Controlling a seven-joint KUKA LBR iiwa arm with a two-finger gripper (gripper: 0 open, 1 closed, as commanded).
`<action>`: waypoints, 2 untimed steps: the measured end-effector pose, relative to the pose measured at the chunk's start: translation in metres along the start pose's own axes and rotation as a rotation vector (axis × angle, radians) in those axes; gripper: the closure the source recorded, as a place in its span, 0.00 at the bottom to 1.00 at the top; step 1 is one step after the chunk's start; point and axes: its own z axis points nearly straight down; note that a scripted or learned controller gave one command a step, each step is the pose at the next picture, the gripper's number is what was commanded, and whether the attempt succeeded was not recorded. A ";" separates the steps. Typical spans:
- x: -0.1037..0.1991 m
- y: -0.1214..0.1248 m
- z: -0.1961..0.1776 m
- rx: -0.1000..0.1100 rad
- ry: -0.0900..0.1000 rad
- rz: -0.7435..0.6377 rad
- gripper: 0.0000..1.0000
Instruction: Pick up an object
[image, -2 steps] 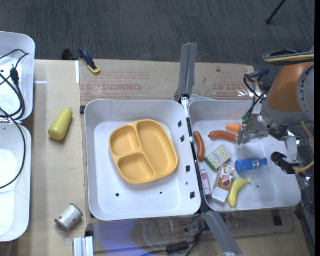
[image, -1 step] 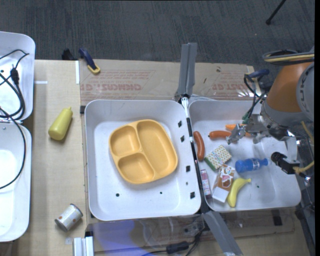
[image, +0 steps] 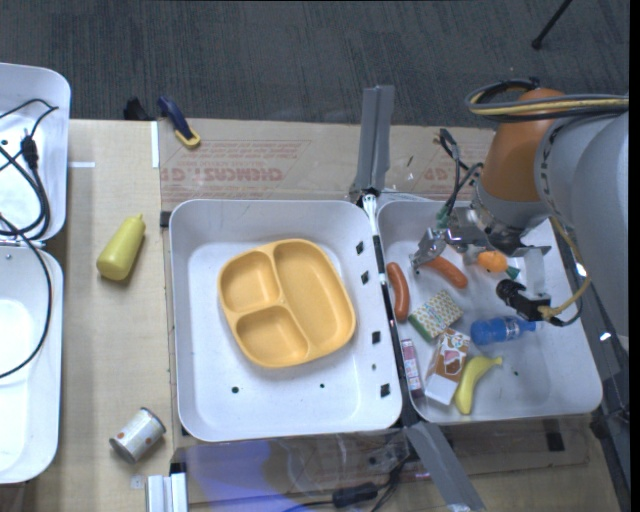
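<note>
Yellow plastic things recur across the bench: 1 mustard bottle (image: 121, 248) lying on the benchtop nr its left edge, 1 three-compartment plate (image: 287, 301) mid left bin (image: 190, 330), 1 banana (image: 473, 381) nr front edge of right bin (image: 560, 390). 1 small tin can (image: 137, 433) lies on its side off the left bin's front-left corner. 1 blue-handled clamp (image: 177, 121) sits at the bench's back edge.

Right bin, L to R: 1 hot dog sausage (image: 399, 290) along the left wall, 1 flat bar-shaped packet (image: 409, 362) below it, 1 checkered packet (image: 436, 313), 1 small carton (image: 450, 357) touching the banana, 1 orange carrot-like piece (image: 447, 270), 1 small orange fruit (image: 491, 261), 1 blue bottle (image: 503, 330) on its side.

Gripper (image: 441, 243) is low over the right bin's back-left part, just above the carrot-like piece; whether the claw is apart or together can't tell, cables + wrist crowd it. Arm bulk covers the bin's back-right corner. All smooth, moulded toy-like shapes.
</note>
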 end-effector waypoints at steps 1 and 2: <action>0.000 0.000 -0.009 0.000 -0.001 -0.001 1.00; 0.077 0.023 -0.100 0.000 0.000 -0.144 1.00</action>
